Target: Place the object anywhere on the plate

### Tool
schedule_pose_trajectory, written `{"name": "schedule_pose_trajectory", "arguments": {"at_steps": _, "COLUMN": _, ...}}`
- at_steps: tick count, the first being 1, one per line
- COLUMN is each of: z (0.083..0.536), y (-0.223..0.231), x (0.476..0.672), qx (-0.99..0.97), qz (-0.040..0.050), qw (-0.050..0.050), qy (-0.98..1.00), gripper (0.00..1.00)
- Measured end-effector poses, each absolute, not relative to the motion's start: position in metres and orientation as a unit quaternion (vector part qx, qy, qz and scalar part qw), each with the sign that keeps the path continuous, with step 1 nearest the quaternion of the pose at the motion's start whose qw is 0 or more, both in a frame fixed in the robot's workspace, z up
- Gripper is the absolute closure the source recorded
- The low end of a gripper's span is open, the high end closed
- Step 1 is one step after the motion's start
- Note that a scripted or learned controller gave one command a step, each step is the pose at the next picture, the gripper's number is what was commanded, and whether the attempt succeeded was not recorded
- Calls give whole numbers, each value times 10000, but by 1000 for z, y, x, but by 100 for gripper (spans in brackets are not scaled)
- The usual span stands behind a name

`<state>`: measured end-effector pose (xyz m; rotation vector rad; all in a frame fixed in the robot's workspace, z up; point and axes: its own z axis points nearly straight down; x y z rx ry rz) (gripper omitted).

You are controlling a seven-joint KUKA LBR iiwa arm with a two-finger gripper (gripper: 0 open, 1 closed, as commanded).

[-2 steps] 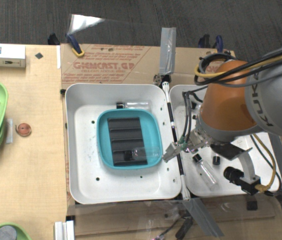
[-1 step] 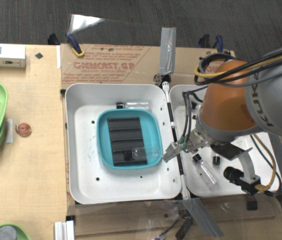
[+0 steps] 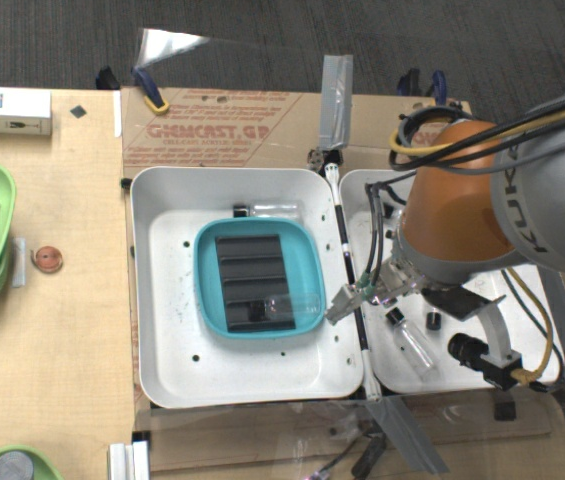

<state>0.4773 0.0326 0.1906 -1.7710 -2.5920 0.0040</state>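
My wooden counter (image 3: 62, 368) sits on dark carpet. The teal plate (image 3: 307, 268) lies in the left bin (image 3: 162, 368), just beside my pincer (image 3: 347, 303); its grip I cannot tell.

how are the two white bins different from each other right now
The left bin holds a teal plate with a dark ridged insert, plus a small clear item by its far wall; the right bin holds small loose black and clear pieces. The left bin lies in open view, while the arm hangs over much of the right bin. Both are shallow, white and sit side by side.
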Motion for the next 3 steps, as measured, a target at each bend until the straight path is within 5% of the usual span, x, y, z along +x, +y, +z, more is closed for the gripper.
{"name": "schedule_pose_trajectory", "arguments": {"at_steps": 3, "z": 191, "y": 33, "x": 477, "qx": -5642, "qz": 13, "qw": 12, "qy": -8257, "gripper": 0}}
